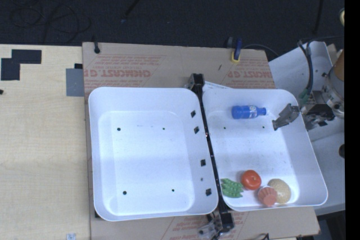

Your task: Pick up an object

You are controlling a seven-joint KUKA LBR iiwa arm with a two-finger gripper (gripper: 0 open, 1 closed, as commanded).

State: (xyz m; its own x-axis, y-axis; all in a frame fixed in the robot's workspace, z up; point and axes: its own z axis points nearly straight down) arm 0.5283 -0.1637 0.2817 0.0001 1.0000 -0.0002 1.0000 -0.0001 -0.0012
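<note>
Hand [286, 116] hovering over the right edge of the right shallow white plastic bin [306, 149], dark fingers parted, gripping nothing. Just inside that edge, near the far side, a small blue plastic bottle [248, 112] lying flat. Wide bare floor mid-bin. Crowding the near edge: green leafy toy [231, 188], red tomato-like ball [251, 179], orange ridged shell piece [267, 196], tan round bun shape [280, 190]. Left white bin [95, 149] alongside. Underneath, brown cardboard sheet [140, 67] printed "CHEMCAST GP", upside down.
</note>
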